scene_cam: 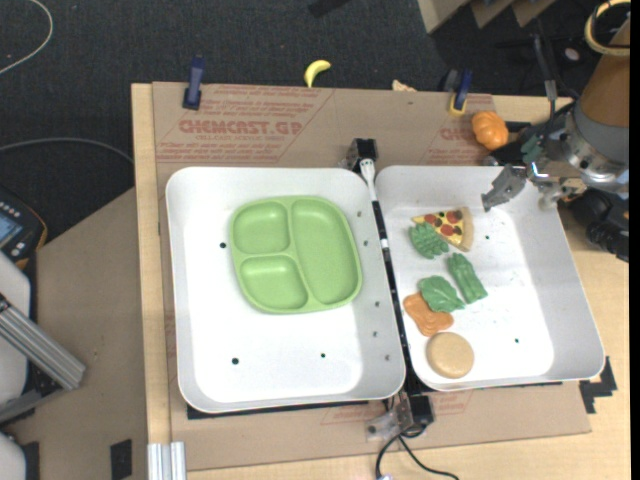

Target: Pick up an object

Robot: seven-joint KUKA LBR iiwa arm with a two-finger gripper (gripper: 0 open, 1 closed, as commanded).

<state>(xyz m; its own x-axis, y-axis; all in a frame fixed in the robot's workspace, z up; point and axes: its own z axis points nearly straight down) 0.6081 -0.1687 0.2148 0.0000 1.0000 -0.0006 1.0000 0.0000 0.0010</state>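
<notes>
The right bin holds several toy foods: a pizza slice, a green leafy piece, a green pickle-like piece, another green leaf, an orange piece and a tan round bun. My gripper hangs over the far right part of this bin, up and to the right of the pizza slice. Its fingers are spread open with nothing between them.
The left bin bears a green divided plate. An orange toy and a yellow banana lie on the cardboard behind the bins. Blue clamps grip the board's far edge.
</notes>
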